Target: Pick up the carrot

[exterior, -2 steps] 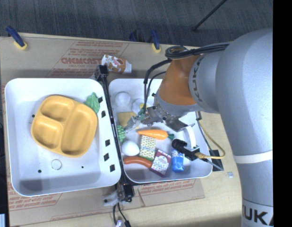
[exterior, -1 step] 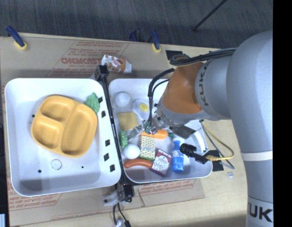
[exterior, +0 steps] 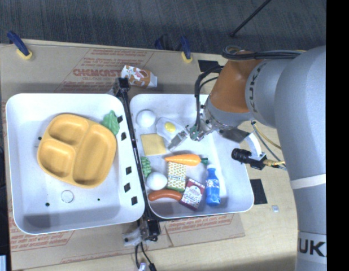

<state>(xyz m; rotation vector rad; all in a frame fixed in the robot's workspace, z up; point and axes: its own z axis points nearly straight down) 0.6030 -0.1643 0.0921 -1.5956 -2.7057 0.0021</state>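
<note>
below the claw [exterior: 183, 137], carrot [exterior: 184, 159] lying flat, just apart

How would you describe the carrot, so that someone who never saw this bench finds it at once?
Look in the right bin, the crowded one. Near its middle, just below the gripper, the carrot lies on its side. It is the single orange tapered piece with a green end, above the crackers and left of the blue bottle.

Bright even overhead light; mild softness
</note>
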